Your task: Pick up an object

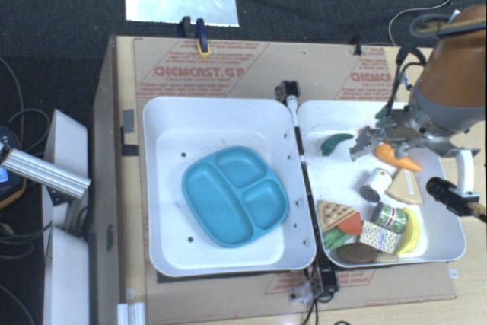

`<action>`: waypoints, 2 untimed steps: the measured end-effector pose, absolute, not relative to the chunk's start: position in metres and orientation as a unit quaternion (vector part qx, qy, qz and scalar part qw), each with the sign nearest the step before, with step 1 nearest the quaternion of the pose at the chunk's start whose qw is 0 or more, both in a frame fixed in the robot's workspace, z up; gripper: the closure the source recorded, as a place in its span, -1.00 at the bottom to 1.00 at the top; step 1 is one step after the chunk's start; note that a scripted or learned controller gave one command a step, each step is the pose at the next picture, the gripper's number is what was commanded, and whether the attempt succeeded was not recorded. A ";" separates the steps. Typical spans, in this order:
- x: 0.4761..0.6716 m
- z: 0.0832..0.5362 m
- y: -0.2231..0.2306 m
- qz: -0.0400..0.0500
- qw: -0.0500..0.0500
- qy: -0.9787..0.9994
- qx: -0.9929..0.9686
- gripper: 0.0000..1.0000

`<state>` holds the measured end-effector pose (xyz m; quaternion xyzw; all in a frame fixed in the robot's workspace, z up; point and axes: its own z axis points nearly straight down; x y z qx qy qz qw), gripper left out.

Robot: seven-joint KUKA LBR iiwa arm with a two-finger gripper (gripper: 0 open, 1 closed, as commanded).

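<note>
At the right of the frame the gripper (370, 137) hangs low in the right bin (455, 240), I cannot tell its state, beside a carrot (396, 156), and could nudge it into the clutter of toys below instead of lifting 1.

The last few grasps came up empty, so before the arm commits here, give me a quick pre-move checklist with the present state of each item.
1. Gripper is over the right bin: ok.
2. Target sits under the fingers: cannot tell; carrot and green piece lie on either side.
3. Gripper is free of objects: cannot tell.
4. Items are spaced for a clean grasp: not ok near the can and banana, which are crowded.
5. Blue tray is in the left bin, out of the way: ok.
</note>
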<state>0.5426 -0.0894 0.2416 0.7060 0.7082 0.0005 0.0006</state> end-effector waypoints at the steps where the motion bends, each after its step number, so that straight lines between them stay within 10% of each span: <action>1: 0.560 0.150 -0.128 -0.001 -0.001 0.707 0.707 -1.00; 2: 0.548 0.103 -0.142 0.001 0.001 0.708 0.706 -1.00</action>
